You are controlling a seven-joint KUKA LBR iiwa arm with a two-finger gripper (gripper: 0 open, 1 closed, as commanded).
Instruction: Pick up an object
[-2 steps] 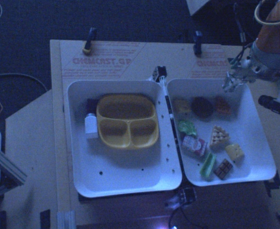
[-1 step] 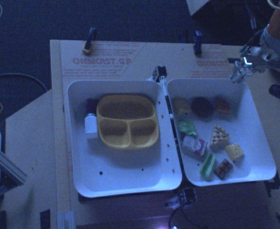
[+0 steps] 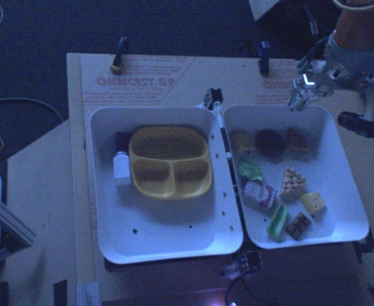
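Step in hand: the approach, as I judge it; nothing is lifted yet, and the gripper (image 3: 299, 101) hangs above the far rim of the right bin (image 3: 347, 190).
Fingers: they point down with nothing between them; the light is dim and blue, so I cannot tell how wide they stand.
Landmark: the right bin, from which all places below are given.
Task's things: all lie inside this bin. Along its far wall sit a dark round piece (image 3: 270, 143), a reddish piece (image 3: 296, 141) beside it on the arm's side, and a pale brownish piece (image 3: 242, 141) toward the divider.
Mid bin: a green leafy piece (image 3: 250, 170), a small pink and white packet (image 3: 259, 194) just beside it, a waffle-like wedge (image 3: 292, 184) and a yellow cheese block (image 3: 313, 203).
Near wall: a green stick (image 3: 278, 222) touching a brown chocolate square (image 3: 298, 225).
Doing it well: the reddish piece is nearest the gripper, so a short descent would serve; it probably sits close to the dark round piece, so the fingers should straddle it across the free sides and keep off the bin's far wall.
Risk: crowded items may be nudged or pinched together.
Surface: smooth shallow white plastic, on which pieces may slide.
Beside the bin: the left bin (image 3: 110, 222) touches it along the divider and holds a yellow compartment tray (image 3: 170, 161) with a small white bottle (image 3: 121, 168) against it.
Room: both bins rest on a pale wooden board (image 3: 78, 139) with two clamps (image 3: 119, 54) at its far edge; dark floor lies beyond.
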